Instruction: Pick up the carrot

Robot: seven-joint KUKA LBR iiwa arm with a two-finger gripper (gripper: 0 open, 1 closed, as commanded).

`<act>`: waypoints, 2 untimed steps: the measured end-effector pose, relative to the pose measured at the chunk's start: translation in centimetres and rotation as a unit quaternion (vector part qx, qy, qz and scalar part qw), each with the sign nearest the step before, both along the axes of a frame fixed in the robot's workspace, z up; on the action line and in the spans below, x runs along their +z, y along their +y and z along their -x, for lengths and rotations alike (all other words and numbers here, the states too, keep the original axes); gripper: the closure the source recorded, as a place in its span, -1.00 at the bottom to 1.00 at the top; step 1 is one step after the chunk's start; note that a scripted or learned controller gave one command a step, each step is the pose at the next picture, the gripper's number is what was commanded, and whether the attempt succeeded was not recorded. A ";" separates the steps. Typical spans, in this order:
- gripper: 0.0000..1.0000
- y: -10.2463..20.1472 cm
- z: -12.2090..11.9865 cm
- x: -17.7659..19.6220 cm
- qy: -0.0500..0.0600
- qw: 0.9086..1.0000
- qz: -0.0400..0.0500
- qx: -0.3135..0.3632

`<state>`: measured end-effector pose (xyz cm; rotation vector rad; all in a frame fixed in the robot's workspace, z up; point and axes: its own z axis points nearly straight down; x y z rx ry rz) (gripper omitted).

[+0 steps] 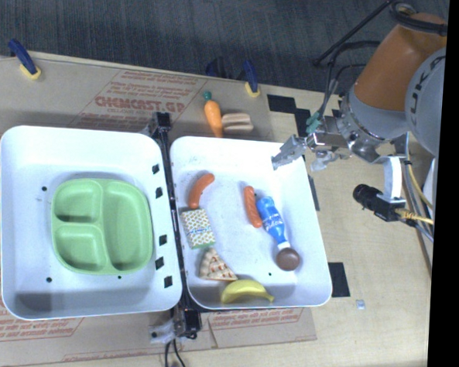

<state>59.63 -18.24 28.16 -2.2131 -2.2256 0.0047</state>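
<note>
The carrot, orange with a small green top, lies on the cardboard just behind the right bin's back wall, outside both bins. My gripper hovers over the back right corner of the right bin. It is roughly a hand's width to the right of the carrot and a little nearer the camera. Nothing shows in its grasp.
A tan bun lies against the carrot's right side. The right bin holds two orange-red sausages, a blue bottle, a brown ball, a banana, a pizza slice and a small box. A green divided plate sits in the left bin.
</note>
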 end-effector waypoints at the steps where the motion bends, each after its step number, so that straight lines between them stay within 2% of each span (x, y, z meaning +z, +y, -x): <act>1: -1.00 8.2 -4.6 -19.1 0.001 0.998 -0.001 -0.057; 2: -1.00 14.9 -6.0 -8.9 -0.001 0.993 0.000 0.115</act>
